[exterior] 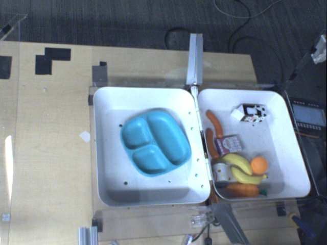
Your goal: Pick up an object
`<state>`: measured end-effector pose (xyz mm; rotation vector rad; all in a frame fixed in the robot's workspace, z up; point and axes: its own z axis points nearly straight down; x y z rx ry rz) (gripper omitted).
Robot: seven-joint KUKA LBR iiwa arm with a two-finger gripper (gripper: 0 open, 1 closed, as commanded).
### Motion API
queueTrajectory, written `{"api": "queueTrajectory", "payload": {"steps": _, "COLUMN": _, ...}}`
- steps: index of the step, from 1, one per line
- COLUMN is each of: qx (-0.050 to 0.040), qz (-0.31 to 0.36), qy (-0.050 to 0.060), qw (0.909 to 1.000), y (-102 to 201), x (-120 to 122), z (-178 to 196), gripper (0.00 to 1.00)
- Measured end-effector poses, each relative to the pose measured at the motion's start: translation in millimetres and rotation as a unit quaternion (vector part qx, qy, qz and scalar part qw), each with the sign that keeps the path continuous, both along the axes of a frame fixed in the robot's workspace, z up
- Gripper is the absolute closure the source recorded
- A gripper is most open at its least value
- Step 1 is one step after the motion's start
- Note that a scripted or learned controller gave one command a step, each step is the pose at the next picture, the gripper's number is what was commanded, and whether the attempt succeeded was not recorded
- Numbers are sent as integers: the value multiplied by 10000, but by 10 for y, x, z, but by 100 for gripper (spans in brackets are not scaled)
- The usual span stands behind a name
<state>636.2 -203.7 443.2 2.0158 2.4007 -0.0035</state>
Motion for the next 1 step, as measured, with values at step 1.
{"api": "queueTrajectory", "payload": {"steps": 1, "qx": -16, "qz": 39, "qy": -8, "qw": 10000, "y": 15, "x": 31, "z": 95, "gripper": 100}}
